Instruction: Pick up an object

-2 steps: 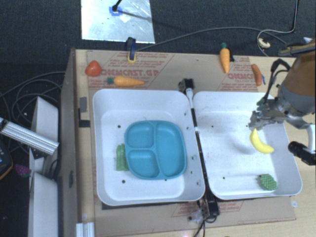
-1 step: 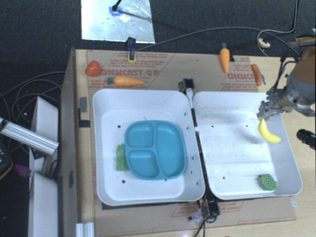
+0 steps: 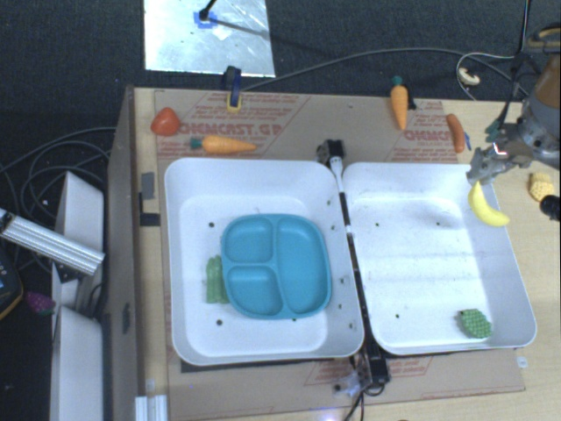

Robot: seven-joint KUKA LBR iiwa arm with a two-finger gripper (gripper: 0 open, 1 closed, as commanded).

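Note:
A yellow banana [image 3: 487, 207] lies on the right rim of the right bin [image 3: 412, 235]. My gripper [image 3: 485, 168] hangs just above the banana's upper end, at the bin's far right corner, with the grey wrist behind it. A green knobbly object [image 3: 474, 323] sits in the near right corner of the right bin. The left bin [image 3: 188, 235] holds a blue divided plate [image 3: 276, 264], with a green piece [image 3: 215, 281] against the plate's left side.
On the bench behind the bins lie a red tomato [image 3: 165, 122], an orange carrot [image 3: 226, 145], a second carrot [image 3: 400, 103] and a red-orange piece [image 3: 455, 132]. A yellow corn piece [image 3: 542, 185] lies right of the bin. Cables run along the back.

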